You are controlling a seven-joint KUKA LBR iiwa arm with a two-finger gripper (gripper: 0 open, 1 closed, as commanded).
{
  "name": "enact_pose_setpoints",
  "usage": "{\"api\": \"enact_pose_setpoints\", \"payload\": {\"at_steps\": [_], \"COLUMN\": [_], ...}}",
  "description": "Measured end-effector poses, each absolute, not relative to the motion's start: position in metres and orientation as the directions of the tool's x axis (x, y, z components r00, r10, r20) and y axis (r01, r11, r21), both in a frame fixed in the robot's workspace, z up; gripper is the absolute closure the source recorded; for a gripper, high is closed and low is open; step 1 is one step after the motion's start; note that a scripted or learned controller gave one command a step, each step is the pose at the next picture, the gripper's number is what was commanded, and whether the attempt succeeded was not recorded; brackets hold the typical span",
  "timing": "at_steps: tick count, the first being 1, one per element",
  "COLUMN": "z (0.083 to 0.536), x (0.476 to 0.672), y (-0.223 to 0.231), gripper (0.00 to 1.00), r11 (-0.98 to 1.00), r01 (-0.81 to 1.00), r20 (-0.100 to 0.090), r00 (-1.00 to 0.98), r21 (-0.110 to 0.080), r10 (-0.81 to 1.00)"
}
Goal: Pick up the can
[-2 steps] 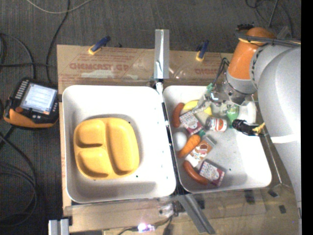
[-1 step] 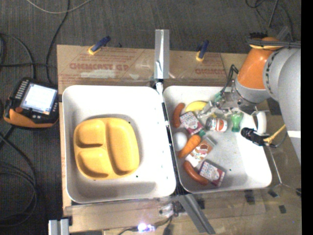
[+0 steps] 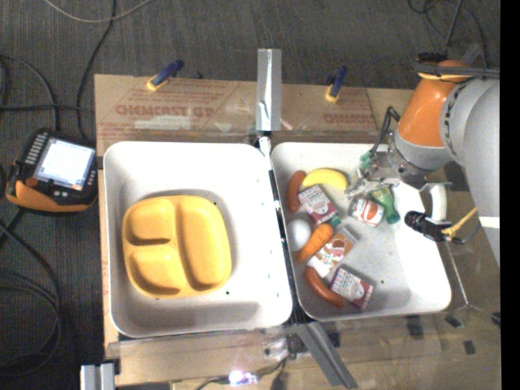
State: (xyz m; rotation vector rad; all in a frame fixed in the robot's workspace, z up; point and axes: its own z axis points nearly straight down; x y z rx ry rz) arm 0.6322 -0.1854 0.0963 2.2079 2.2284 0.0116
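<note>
Right bin (image 3: 422,287): shallow white tray, taken here as the landmark; holds all the small goods, heaped toward its left and upper part.

Can (image 3: 367,210): small, red and white, lying on its side in the upper middle of the right bin, apparently on the bin floor. A green item (image 3: 392,210) lies just beside it, toward the bin's right wall.

Gripper (image 3: 375,182): poised over the upper part of the right bin, directly above the can, reached in from beyond the bin's right wall. Whether the fingers are spread or pressed together cannot be told; metal parts overlap the clutter. No object is seen lifted in them. Judged: placed for a descent onto the can.

Banana (image 3: 327,176): near the right bin's upper edge, left of the can.

Carrot (image 3: 315,240), white egg (image 3: 299,232), two sausages (image 3: 322,287), several packets (image 3: 351,285): along the right bin's left side and centre. Judged: crowding near the can may hinder a clean grasp.

Yellow plate (image 3: 176,244): divided, in the left bin (image 3: 122,169), beyond the right bin's left wall.

Handheld controller (image 3: 55,171): on the floor, far left of the right bin.
</note>
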Motion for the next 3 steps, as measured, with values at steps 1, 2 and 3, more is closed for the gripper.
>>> {"api": "enact_pose_setpoints", "payload": {"at_steps": [1,2,3], "z": [0.096,0.092,0.092], "x": [0.634,0.64,0.626], "y": [-0.178,-0.185,-0.188], "gripper": [0.0,0.0,0.0], "r11": [0.017,0.042,0.024], "r01": [1.0,0.999,1.0], "r20": [0.011,0.018,0.029], "r00": [-0.017,-0.042,-0.025], "r21": [0.008,0.009,0.007], "r10": [1.0,0.999,0.999]}}
